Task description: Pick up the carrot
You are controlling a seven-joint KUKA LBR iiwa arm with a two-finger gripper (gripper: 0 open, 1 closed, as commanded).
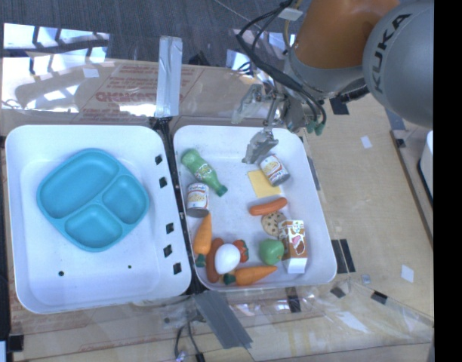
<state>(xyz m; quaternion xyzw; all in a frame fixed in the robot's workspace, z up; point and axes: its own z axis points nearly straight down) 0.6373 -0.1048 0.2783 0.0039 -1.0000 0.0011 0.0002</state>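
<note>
Three carrots lie in the right bin (314,202). One carrot (203,236) stands lengthwise by the left wall. A short carrot (268,207) lies near the middle. A third carrot (254,274), with a green end, rests along the front wall. My gripper (257,149) hangs over the bin's back part, just left of a small can (275,170) and above a yellow cheese slice (263,182). It is well apart from all three carrots, and nothing shows in it.
The right bin also holds a green bottle (203,172), a second can (197,198), a cookie (273,222), a white egg (227,258), a green fruit (271,251) and a small carton (294,245). A blue divided plate (93,198) lies in the left bin (20,277).
</note>
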